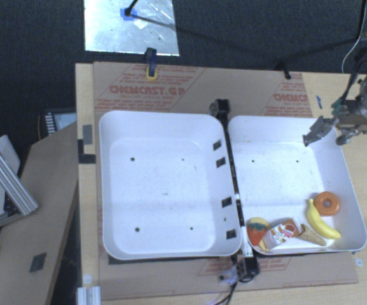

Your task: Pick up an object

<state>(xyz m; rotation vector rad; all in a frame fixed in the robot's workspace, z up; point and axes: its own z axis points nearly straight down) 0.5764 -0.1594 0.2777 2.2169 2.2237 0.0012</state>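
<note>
- Fingers: we count two dark fingers on the gripper (328, 132), spread wide apart with nothing between them, hanging above the far right edge of the right bin (278, 170).
- Arm: it reaches in from the right; we log the wrist near the bin's upper right corner, well apart from the objects below.
- Right bin, contents, all gathered along its near edge:
  - banana (321, 220), yellow, lying curved at the near right corner;
  - orange round object (327, 203), ring-like, just beside the top of the banana;
  - red-and-orange fruit-like piece (257, 230) at the near left, by the divider;
  - small white-and-red packet (281, 233) beside it, what it is we cannot tell;
  - tan wedge-shaped piece (310, 236), touching or nearly touching the banana's lower end.
- Left bin (164, 183): white, shallow, with a few small dark marks on its floor.
- Tabletop (247, 91): brown board with red lettering beneath both bins; a yellow-and-blue clamp (151, 64) stands at its far edge.
- Task status, as we judge it: nothing picked yet. No object is lifted or gripped.
- Remaining, in our estimate: choose one item, travel toward the near edge, descend over it, close, lift. The crowding of items there could make a clean grip on a single piece harder.
</note>
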